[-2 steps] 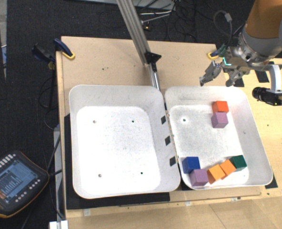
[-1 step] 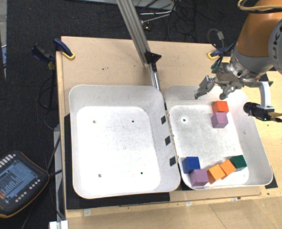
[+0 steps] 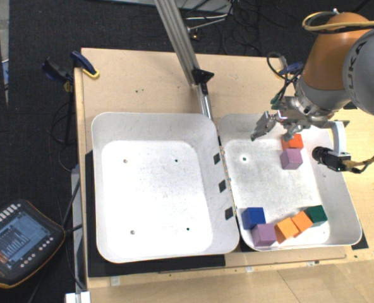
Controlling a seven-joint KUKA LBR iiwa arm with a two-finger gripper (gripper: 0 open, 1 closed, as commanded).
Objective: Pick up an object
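Over the right bin (image 3: 338, 223), near its far edge: tool (image 3: 280, 126) low, fingers spread and clasping nothing, just beside an orange block (image 3: 293, 141) and a purple block (image 3: 291, 159) lying on the bin floor, pickup judged not yet done.

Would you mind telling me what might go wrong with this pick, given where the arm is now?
1. The end effector hangs near the right bin's far wall, beside an orange block touching a purple block; a grasp there could nudge both or catch the wrong one.
2. The other blocks, blue, purple, orange and green, crowd the near rim, leaving little finger room.
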